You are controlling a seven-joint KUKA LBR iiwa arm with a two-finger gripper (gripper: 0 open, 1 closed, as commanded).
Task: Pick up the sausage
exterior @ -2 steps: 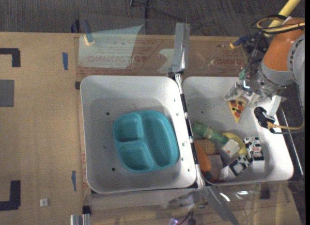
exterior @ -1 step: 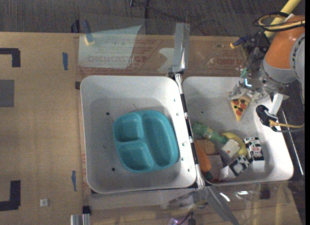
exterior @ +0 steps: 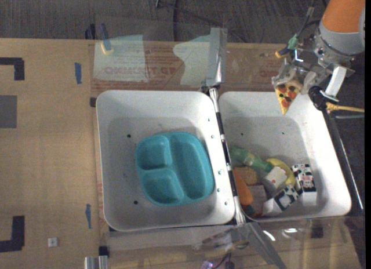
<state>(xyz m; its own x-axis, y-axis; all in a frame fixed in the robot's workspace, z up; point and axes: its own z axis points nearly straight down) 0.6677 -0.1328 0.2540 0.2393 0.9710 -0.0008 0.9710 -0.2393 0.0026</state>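
The sausage (exterior: pixel 246 194) looks like the orange-red elongated piece lying along the left wall of the right bin (exterior: pixel 324 146), near its front corner. It is partly tucked under a brown biscuit-like piece (exterior: pixel 246 175). My gripper (exterior: pixel 290 83) hangs over the far edge of the right bin, well away from the sausage. Its fingers are shut on a toy pizza slice (exterior: pixel 284 96), which dangles point down above the bin's rim.
A teal divided plate (exterior: pixel 173 168) lies in the left bin (exterior: pixel 116 123). Beside the sausage sit a green bottle (exterior: pixel 249 159), a yellow banana-like piece (exterior: pixel 279 168) and two black-and-white blocks (exterior: pixel 304 178). The right bin's far half is bare white floor.
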